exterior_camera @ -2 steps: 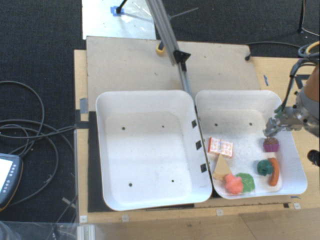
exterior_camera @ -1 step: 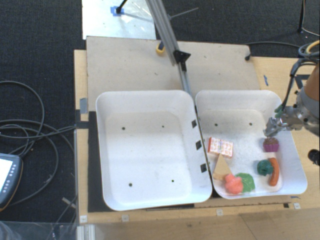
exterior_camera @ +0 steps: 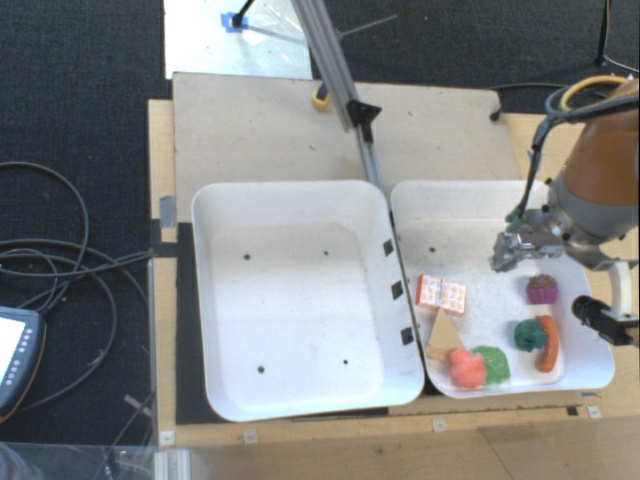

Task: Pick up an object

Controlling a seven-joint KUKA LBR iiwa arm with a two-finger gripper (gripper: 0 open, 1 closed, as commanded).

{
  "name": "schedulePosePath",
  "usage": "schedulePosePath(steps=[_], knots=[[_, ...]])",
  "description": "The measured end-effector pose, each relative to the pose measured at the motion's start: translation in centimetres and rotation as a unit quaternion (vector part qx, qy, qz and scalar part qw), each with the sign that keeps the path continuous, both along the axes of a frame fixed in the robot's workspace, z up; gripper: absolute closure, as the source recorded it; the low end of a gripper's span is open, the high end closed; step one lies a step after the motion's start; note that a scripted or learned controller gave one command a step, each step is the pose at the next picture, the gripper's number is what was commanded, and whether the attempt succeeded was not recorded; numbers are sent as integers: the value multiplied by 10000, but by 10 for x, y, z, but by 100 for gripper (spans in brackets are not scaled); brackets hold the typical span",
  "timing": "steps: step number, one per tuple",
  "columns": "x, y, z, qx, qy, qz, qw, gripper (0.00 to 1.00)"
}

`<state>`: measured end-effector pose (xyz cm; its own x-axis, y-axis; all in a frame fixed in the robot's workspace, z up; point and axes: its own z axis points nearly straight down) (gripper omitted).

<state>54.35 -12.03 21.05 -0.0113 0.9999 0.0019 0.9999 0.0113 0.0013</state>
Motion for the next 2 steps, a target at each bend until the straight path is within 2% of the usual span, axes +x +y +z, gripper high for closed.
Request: schedulePosePath(steps=[1, 2], knots=[[8, 64, 7, 5, -7, 8, 10000, 100], [7, 110, 12, 2, -2, 1, 10000, 100]])
